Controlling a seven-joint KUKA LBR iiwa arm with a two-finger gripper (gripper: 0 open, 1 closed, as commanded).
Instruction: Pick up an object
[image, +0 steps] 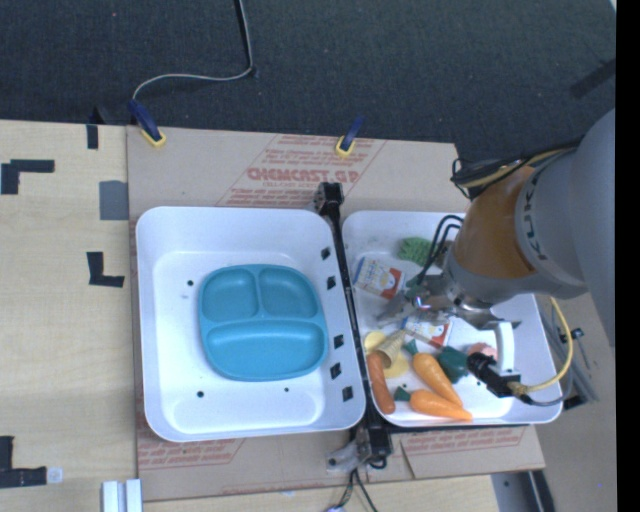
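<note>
Camera view: the gripper (420, 305) is low in the right bin (530, 412), among the toy foods. I cannot tell how far it is open, or whether it has anything. The nearest things are a small white carton (380, 275) just to its left and two carrots (432, 385) below it, their long axes running diagonally. The blue plate (263, 322) lies in the left bin (165, 300).

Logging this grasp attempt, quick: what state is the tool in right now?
Tool: down in the right bin among the clutter; open or closed cannot be told, and no object is seen held.
</note>
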